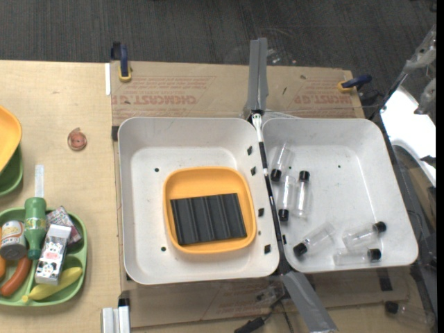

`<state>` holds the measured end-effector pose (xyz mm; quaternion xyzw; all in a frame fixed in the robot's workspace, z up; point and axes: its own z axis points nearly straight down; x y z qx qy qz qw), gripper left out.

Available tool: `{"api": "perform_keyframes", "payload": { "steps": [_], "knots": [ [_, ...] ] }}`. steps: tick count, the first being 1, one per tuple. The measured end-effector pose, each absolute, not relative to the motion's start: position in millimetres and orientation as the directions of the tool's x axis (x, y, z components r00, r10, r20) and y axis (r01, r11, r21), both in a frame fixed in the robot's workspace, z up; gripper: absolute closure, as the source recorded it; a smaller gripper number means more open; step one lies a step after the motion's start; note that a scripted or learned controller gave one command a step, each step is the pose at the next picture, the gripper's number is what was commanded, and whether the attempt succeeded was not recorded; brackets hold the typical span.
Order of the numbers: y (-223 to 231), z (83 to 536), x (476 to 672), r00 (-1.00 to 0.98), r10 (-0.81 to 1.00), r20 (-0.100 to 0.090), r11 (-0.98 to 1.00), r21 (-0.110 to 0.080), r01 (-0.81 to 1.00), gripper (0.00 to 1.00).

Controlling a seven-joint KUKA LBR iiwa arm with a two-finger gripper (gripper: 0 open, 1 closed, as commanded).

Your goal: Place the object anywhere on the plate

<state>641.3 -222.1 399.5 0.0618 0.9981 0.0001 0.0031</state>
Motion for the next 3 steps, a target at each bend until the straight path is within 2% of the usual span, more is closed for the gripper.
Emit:
{"api": "perform_keyframes", "payload": {
  "steps": [1, 2, 3],
  "knots": [
    [-222, 366, 642.8, -0.984, -0.179, -0.004, 0.984, 0.0, -0.179, 0.0],
    [-222, 443, 660.1, -0.898, -0.441, -0.007, 0.898, -0.002, -0.441, 0.0],
    [-221, 344, 660.0, -0.728, -0.686, -0.004, 0.728, 0.0, -0.686, 0.0]
  ]
}}
